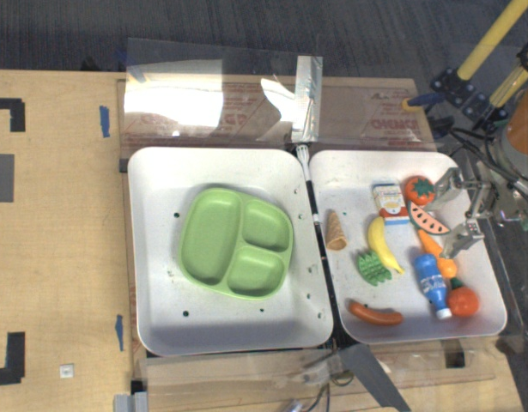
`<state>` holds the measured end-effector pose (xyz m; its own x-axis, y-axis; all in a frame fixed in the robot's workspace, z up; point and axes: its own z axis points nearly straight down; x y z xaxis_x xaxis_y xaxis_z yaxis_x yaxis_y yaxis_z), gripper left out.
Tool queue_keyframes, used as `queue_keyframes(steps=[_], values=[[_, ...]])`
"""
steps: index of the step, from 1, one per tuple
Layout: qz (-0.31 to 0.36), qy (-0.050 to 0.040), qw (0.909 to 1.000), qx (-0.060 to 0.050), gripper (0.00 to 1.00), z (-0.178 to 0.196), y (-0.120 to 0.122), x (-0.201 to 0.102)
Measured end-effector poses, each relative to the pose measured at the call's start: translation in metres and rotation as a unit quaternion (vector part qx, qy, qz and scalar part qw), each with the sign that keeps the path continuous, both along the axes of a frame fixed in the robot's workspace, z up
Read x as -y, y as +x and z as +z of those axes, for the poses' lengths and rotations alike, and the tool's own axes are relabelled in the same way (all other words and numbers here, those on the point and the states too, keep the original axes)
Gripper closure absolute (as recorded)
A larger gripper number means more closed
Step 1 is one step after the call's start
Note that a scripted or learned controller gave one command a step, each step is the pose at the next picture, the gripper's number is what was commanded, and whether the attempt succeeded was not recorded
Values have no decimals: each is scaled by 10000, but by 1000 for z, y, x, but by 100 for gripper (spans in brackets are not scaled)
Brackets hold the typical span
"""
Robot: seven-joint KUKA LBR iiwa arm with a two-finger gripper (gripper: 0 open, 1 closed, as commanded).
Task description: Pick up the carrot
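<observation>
Pincer (459, 213) spread open over right bin's (495, 320) far side, holding nothing, one finger just beside carrot (429, 243); banana (383, 244) nearby.

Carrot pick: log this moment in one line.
gripper open, above right bin | carrot lying beside blue bottle | not grasped

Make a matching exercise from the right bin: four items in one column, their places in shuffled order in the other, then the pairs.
Items
1. banana
2. sausage
3. ice cream cone
4. blue bottle

Places
A. along the bin's near edge
B. nearest the divider between the bins
C. middle of the bin, beside the green toy
D. just below the carrot, next to the orange fruit

Pairs: 1-C, 2-A, 3-B, 4-D
</observation>
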<state>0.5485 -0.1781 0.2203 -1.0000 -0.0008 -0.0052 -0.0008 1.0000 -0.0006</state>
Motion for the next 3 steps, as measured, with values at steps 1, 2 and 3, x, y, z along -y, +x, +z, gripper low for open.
queue_keyframes(steps=[1,2,3], values=[[609,-14,9981,28,0,-123,-34,12],[624,-13,9980,44,100,-114,-33,10],[593,-6,9982,41,100,-28,-46,-44]])
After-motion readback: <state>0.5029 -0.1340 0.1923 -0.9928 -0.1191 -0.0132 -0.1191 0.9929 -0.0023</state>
